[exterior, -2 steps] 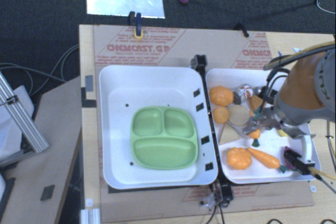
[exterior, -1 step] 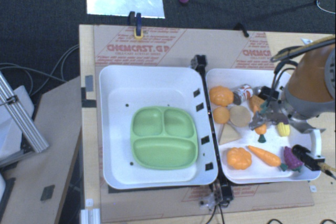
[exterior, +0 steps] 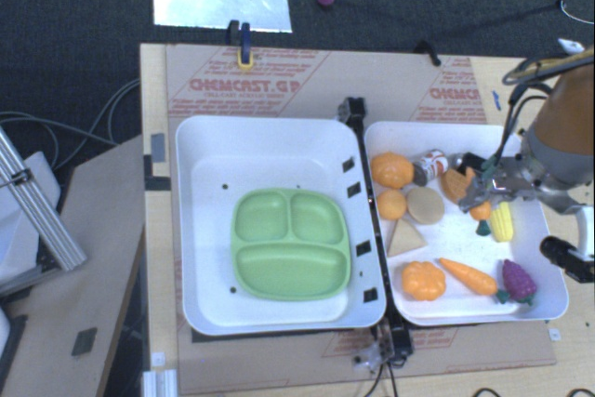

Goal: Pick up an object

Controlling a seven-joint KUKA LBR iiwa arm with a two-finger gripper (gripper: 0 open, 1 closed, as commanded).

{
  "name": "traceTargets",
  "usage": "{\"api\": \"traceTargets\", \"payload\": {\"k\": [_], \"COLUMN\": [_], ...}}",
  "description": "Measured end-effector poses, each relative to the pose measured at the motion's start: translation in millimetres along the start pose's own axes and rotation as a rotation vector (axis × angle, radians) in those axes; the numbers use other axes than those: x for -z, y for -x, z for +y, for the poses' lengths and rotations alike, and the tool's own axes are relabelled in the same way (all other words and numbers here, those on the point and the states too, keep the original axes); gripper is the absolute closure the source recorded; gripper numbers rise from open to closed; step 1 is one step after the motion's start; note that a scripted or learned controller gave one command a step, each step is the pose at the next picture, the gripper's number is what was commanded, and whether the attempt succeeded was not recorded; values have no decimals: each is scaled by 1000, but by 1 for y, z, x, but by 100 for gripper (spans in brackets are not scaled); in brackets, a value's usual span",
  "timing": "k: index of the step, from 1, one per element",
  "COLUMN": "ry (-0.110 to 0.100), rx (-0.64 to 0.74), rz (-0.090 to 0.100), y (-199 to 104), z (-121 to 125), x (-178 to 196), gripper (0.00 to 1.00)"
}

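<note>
Pincer (exterior: 481, 193) hangs low over the upper right part of the right bin (exterior: 558, 293), coming in from the arm (exterior: 569, 121) on the right; whether it is open or closed I cannot tell, the metal parts blur into the toys beneath, and nothing can be read as held. Directly under and touching range: an orange toy piece (exterior: 455, 185) just to its left and another small orange bit (exterior: 481, 211) just below it. Immediately beside the pincer, toward the lower right, lies the corn cob (exterior: 502, 222), yellow, long axis running roughly up-down in the view, slightly tilted. Judgement: the corn or the orange piece is the likeliest target, since both sit within the pincer's footprint; a grasp on the corn would want the closing direction across its short width, i.e. left-right. A little further left: the tan round disc (exterior: 427, 205), with a small can-like item (exterior: 431, 165) above it. Further left again: two orange fruits (exterior: 391, 170) stacked one above the other, and a pale wedge (exterior: 405, 239) below them. Well below the pincer: the carrot (exterior: 469, 276), long axis slanting down to the right, the orange pepper (exterior: 423, 281) at its left, the purple eggplant (exterior: 518, 280) at its right. Farthest off, well apart to the left, the green divided plate (exterior: 291, 244) rests in the left bin (exterior: 200, 163) on the table (exterior: 307, 79). Crowding near the pincer risks a two-object nudge.
</note>
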State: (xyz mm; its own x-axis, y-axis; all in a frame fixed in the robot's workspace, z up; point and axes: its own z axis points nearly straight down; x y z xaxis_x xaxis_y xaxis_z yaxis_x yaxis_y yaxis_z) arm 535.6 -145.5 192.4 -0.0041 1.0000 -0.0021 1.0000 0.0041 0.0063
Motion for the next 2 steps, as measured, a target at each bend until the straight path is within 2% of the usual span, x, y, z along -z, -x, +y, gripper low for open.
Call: {"api": "traceTargets", "payload": {"k": [1, 2], "ry": [-2, -4], "rx": [1, 5], "rz": [1, 3], "y": [0, -46], "z": [2, 22], "x": [34, 42], "gripper": [100, 100]}}
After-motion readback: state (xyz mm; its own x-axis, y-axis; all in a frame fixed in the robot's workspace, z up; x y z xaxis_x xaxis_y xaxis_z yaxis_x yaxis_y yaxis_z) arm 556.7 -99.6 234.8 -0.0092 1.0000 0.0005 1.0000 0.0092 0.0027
